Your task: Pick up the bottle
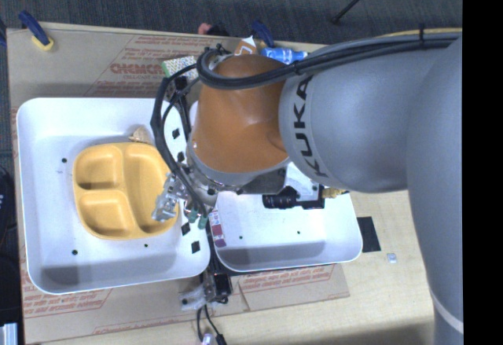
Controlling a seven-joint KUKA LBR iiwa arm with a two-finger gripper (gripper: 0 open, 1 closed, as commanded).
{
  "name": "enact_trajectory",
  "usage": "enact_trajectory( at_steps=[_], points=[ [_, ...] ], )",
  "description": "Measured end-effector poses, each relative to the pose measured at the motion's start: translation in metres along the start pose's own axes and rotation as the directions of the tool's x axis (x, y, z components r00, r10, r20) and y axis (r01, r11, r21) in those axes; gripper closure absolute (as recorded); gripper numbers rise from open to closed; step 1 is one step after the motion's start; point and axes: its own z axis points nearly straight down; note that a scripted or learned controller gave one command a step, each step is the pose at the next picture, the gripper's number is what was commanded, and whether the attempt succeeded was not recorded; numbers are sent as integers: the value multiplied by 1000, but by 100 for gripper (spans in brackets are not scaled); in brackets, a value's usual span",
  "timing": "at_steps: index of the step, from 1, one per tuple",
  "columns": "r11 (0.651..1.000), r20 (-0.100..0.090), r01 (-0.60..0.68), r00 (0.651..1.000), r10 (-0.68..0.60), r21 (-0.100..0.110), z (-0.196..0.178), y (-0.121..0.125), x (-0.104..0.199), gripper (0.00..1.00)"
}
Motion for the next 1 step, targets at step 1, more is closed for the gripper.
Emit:
enact_trajectory(
  at_steps=[1],
  points=[
    [885, 5, 466, 885, -466, -1, -3, 49, 22, 100]
  ],
)
